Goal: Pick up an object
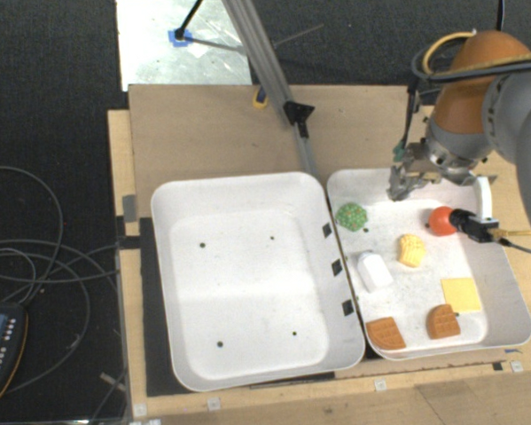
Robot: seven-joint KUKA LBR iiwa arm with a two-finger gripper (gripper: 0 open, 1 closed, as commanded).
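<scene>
My gripper [401, 188] hangs over the back of the right bin [518, 320], pointing down near its far rim. In that bin lie a green bumpy ball [352, 217], a red ball [440, 221], a yellow corn-like piece [411, 250], a white block [373, 271], a flat yellow square [461, 294] and two brown bread-like pieces [386, 333] [443, 321]. The green ball sits left of and below the gripper, and the red ball lies to its right. Nothing is seen held in the gripper.
The left bin [237, 184] sits beside the right one, their rims meeting in the middle. A grey slanted pole [266, 60] crosses the bench behind the bins. Cables and a pendant lie on the dark floor at the left.
</scene>
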